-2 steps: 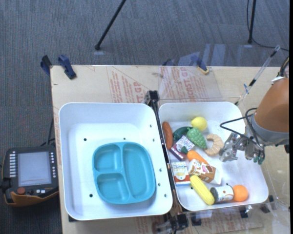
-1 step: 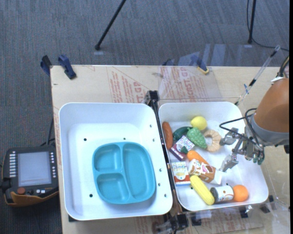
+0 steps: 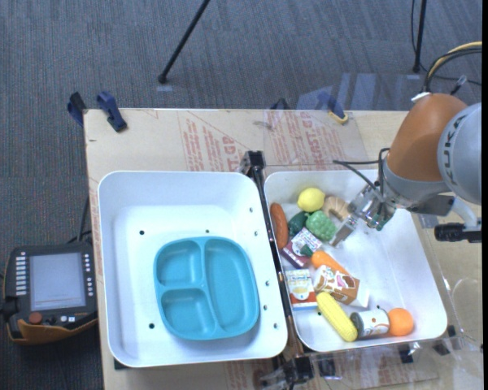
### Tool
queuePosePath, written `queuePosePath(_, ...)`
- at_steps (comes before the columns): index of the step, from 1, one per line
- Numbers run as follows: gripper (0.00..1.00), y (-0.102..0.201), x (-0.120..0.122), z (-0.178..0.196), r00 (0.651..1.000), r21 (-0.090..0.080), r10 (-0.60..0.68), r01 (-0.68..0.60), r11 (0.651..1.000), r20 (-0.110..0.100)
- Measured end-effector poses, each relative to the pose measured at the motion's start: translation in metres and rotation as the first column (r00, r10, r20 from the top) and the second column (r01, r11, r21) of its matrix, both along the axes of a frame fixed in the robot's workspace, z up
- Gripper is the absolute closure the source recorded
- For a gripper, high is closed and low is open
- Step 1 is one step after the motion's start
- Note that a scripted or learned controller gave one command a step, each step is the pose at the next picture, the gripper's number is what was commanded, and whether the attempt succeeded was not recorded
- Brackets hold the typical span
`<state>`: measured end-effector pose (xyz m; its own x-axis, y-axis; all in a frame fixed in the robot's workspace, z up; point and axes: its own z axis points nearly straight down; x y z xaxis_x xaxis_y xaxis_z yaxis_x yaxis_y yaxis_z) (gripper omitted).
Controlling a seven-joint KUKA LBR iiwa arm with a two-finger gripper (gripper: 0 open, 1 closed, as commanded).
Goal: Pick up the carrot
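Left of the gripper, near the bin wall, lies the carrot. Approach step. Jaw state: can't tell; next, shift left and descend.

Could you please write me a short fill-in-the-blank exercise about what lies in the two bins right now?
1. The blue divided tray sits in the ___ bin.
2. The carrot lies along the right bin's ___ wall.
3. The lemon is ___ in colour.
4. The pincer hangs over the ___ bin.

Missing words: left; left; yellow; right
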<state>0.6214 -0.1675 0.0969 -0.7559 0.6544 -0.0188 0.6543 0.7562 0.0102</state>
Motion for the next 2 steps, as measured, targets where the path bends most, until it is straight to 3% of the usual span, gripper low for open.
queuePosePath(1,0.0,0.064,-0.041,-0.009,1.0,0.006,0.01,-0.01,1.0,-0.021)
queuePosePath(2,0.0,0.079,-0.098,-0.01,1.0,0.006,0.009,-0.009,1.0,-0.024)
